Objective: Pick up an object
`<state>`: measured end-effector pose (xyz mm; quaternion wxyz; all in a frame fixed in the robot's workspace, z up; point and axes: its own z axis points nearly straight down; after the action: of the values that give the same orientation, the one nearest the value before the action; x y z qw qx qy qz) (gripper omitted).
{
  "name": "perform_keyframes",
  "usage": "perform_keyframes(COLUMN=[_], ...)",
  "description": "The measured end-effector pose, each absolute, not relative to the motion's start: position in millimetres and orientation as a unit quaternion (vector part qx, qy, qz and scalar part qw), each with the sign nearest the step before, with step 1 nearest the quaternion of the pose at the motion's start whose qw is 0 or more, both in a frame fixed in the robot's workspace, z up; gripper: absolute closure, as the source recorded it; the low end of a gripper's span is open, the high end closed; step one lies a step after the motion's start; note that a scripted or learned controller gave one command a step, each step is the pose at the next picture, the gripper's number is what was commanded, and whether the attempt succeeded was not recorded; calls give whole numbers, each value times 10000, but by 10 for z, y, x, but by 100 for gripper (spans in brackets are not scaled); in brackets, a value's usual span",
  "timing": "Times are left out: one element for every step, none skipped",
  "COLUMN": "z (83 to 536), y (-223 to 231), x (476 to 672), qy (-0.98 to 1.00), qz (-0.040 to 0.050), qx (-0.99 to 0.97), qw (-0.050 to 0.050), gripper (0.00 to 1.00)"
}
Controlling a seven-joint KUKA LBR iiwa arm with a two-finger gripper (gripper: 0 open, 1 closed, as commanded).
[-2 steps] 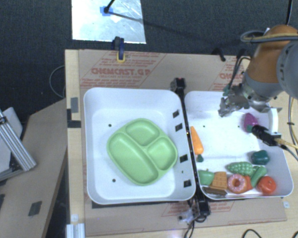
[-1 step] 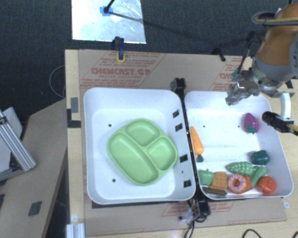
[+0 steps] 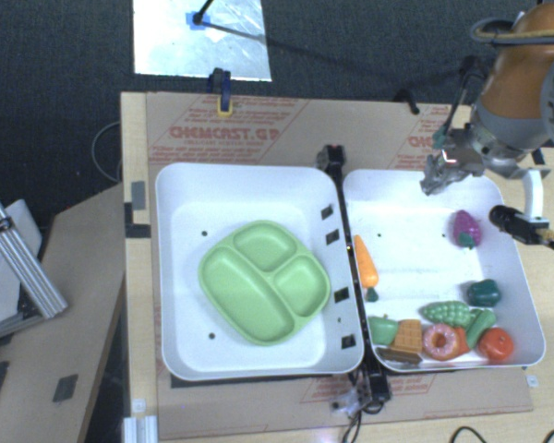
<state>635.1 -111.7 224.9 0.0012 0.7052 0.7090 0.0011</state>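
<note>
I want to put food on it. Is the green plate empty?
Yes, empty. The green plate in the left bin shows three bare sections. The toy food, like the carrot, lies in the right bin.

a robotics lab bench, not a home: two shallow white plastic bins (image 3: 249, 178) sit on a brown cardboard sheet printed "chemcast" (image 3: 258, 123). at nine o'clock stands a bare aluminium framing rail (image 3: 14, 257); at six o'clock loose black cables (image 3: 360, 400) trail off.

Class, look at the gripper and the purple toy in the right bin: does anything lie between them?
Nothing visible does. The gripper hangs over the right bin's far edge, and bare white floor separates it from the purple toy. The other toys sit nearer the front.
</note>
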Motion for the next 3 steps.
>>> perform_keyframes(z=[2322, 2296, 2336], y=[-986, -753, -685], x=[5792, 5412, 5015], qy=[7073, 7084, 7073], qz=[-7, -4, -2], qx=[7069, 7058, 7069], qw=[-11, -13, -5], gripper=[100, 100, 100])
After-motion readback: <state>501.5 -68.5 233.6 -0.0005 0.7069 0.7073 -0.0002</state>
